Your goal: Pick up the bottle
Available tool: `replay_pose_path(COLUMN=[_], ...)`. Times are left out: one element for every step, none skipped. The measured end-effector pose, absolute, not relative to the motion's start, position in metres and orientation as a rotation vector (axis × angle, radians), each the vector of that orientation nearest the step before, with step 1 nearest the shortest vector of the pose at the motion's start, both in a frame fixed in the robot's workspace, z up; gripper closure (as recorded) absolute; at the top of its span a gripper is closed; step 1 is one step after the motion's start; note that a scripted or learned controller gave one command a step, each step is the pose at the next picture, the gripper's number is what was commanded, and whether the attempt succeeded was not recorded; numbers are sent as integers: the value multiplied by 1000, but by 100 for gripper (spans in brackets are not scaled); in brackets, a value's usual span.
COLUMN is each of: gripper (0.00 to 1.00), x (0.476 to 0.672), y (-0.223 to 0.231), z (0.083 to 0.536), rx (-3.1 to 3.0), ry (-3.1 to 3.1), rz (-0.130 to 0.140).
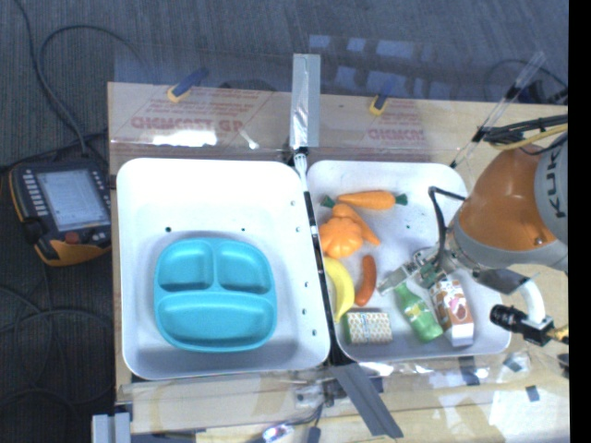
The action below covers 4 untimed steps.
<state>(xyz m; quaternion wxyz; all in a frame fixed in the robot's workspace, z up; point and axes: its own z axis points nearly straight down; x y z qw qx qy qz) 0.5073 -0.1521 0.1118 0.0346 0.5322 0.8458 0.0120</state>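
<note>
From my seat I see the counter (185, 118) carrying two white bins side by side. The left bin (185, 187) holds a blue divided plate (215, 293), lying flat toward its near side. The right bin (406, 178) is the busy one. A toy carrot (367, 199) lies near its far wall, with an orange gourd-like toy (341, 233) just in front of it. Against the bin's left wall lies a banana (340, 285), a red sausage (367, 279) just to its right, and a small patterned block (368, 327) near the front edge.

The bottle (418, 313), green, lies on its side in the near right part of that bin, its length running from upper left to lower right. A small carton (452, 309) with a red and white label lies just beside it on the right, roughly parallel (the two look close enough to touch, though I cannot be sure).

The arm (506, 212) comes in from the right, its orange band over the bin's right edge. The hand (427, 268) is low in the bin at the bottle's upper end. At this slant I cannot tell how far it is open, and I see nothing between its tips.

A teach pendant (60, 206) sits on the floor to the left of the counter.
</note>
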Motion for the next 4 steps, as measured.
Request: replay_pose_path(gripper=[0, 0, 0, 0], x=[503, 503, 556, 501], y=[-168, -194, -222, -176], z=[111, 111, 216, 93], rx=[1306, 888, 898, 789], ry=[2785, 2946, 3007, 3037], rz=[17, 0, 3, 0])
